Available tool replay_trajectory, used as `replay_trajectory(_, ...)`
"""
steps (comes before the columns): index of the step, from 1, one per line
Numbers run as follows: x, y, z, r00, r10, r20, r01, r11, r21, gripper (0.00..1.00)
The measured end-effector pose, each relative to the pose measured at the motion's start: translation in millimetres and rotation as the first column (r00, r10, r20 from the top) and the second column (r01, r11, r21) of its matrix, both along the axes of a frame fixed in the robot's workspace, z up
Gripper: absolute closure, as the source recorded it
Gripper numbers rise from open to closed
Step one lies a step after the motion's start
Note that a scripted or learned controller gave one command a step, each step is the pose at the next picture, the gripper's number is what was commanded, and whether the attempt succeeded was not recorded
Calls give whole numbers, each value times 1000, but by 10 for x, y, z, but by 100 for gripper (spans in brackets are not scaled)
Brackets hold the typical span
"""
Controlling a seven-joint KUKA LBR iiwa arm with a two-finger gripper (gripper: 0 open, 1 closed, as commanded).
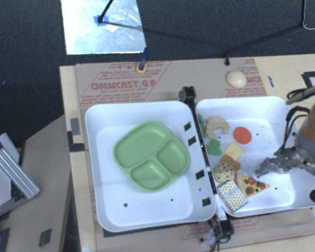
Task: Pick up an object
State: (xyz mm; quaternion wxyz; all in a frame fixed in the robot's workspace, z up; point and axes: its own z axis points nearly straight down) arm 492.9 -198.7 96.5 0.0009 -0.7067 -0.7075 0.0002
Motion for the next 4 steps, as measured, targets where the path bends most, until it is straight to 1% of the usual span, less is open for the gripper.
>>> replay_trajectory(1, 8, 2, -122, 1000, -1, 2, 1, 1000, -1, 0)
replay_trajectory(2, 14, -1, -16, 1000, -1, 4, 1, 1000, -2, 100)
replay_trajectory(3, 4, 74, 576, 1000, 3, 5, -3, 1000, -2, 100)
replay_trajectory(4, 90, 79, 1181, 1000, 4, 7, -4, 1000, -4, 100)
